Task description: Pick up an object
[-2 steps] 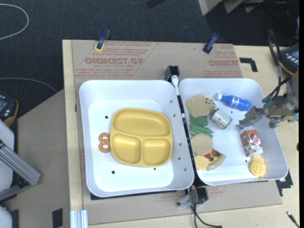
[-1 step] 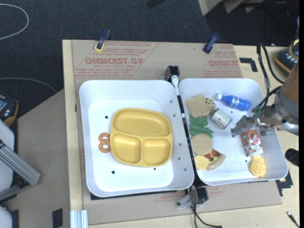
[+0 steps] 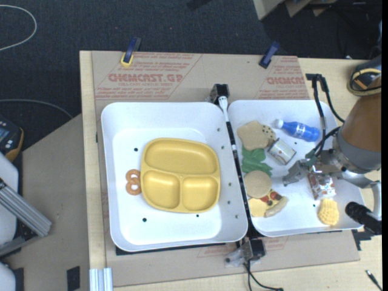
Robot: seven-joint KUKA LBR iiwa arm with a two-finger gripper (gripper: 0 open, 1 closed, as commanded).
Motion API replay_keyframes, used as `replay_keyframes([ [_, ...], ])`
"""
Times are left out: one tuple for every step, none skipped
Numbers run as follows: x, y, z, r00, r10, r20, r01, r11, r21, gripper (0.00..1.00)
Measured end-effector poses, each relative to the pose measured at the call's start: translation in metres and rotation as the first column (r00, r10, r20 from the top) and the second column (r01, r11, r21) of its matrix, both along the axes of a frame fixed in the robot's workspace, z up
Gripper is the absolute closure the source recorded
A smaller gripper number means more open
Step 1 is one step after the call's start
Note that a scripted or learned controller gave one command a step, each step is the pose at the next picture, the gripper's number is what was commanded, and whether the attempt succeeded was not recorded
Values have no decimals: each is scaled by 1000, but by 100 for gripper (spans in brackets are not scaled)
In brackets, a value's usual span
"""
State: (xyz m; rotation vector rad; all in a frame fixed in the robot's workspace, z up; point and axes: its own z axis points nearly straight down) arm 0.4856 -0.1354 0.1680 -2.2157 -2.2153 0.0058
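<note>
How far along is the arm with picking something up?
Nothing looks picked up yet. The tool is down inside the right bin, low among the clutter, with a metal can and a blue bottle nearby. Whether it grips anything cannot be told. Still left: securing an item and lifting it clear. The yellow tray sits untouched in the left bin.

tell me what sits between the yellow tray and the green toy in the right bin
In the camera view, between the yellow tray and the green toy run the bare white floor of the left bin and the two bins' adjoining rims; no loose object lies there.
</note>
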Motion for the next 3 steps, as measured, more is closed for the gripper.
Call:
replay_keyframes([
  [-4,0,-64,1000,0,1,0,1000,0,0],
  [-3,1,-82,1000,1,8,-1,1000,1,0],
  [-1,2,-69,1000,1,16,-1,1000,1,100],
])
